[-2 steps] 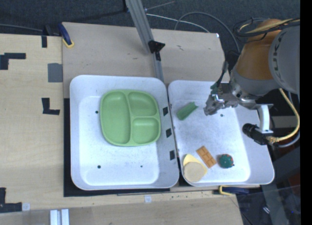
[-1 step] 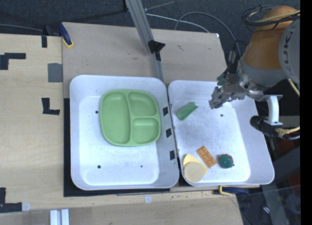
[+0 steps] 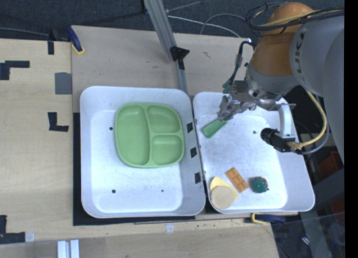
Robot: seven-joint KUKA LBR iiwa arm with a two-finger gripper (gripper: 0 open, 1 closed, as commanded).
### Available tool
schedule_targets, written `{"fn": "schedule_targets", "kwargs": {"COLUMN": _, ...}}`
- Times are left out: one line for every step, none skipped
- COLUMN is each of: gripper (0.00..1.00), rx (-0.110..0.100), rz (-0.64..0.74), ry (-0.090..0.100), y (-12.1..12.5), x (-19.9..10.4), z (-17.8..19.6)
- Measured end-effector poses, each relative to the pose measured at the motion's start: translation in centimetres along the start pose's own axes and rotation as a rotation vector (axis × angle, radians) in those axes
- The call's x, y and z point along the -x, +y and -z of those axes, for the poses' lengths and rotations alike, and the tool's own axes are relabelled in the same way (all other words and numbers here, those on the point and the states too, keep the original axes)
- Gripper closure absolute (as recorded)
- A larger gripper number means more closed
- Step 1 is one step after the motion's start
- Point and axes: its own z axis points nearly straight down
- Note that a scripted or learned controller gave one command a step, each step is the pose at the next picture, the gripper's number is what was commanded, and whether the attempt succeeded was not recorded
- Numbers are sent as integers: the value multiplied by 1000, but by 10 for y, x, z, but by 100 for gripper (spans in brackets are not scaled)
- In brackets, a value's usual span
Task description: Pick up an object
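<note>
A grey KUKA arm with an orange band reaches in from the right over the right bin (image 3: 296, 192), its two-finger gripper (image 3: 228, 112) lowered at the far-left part of that bin, where a green cylinder-like object (image 3: 212, 128) lies tilted on the white floor, close to the wall shared with the left bin (image 3: 89, 195). The far end of the green piece sits right at the fingertips, and the fingers appear pressed in on that end, though the slanted view does not settle whether the piece is truly pinched or merely touched. The grasp looks to be the step in hand: contact made at the object, lift not yet begun, since the near end seems to rest on the bin floor. The next move calls for a firm close and a straight rise, slow enough that a hold on one end does not let the piece swing or slip out. The object is short, rounded and plain green, probably a smooth plastic toy. Along the near side of the same bin lie a pale yellow wedge-like block (image 3: 222, 194), a small orange waffle-textured piece (image 3: 236, 179) and a little dark green and red item (image 3: 258, 184), all well apart from the gripper. A green divided plate (image 3: 150, 135) sits in the left bin.
</note>
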Motion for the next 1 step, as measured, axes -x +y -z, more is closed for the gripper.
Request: {"fn": "schedule_targets", "kwargs": {"gripper": 100, "rx": 0, "rz": 0, "ry": 0, "y": 19, "x": -51, "z": -11}}
